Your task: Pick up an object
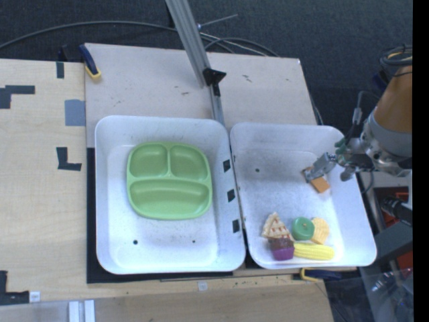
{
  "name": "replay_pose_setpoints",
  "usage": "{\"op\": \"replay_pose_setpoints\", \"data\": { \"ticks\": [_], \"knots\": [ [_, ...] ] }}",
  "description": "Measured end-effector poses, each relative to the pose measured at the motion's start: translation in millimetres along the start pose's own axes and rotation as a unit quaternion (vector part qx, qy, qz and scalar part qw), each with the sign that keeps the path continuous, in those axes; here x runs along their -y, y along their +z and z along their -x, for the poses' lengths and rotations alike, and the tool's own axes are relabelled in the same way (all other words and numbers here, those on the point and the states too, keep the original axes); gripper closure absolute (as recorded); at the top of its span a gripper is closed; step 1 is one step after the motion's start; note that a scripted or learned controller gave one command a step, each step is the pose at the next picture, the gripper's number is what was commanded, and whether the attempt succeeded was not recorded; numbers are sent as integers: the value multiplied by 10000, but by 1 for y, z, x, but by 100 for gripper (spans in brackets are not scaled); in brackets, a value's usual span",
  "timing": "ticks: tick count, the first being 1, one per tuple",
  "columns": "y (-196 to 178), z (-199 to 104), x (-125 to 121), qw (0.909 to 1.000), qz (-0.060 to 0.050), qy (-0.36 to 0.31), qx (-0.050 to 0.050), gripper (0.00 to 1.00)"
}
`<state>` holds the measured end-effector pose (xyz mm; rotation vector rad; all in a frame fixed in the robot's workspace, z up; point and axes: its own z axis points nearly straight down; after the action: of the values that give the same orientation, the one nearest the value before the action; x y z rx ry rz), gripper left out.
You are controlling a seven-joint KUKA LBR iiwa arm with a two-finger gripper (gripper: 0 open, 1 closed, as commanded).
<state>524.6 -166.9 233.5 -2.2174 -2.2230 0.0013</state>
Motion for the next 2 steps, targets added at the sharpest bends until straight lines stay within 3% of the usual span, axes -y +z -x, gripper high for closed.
{"op": "replay_pose_setpoints", "data": {
  "ticks": [1, 2],
  "knots": [
    [0, 0, 0, 10000, 2, 1, 0, 0],
    [62, 2, -5, 10000, -29, 5, -1, 0]
  ]
}}
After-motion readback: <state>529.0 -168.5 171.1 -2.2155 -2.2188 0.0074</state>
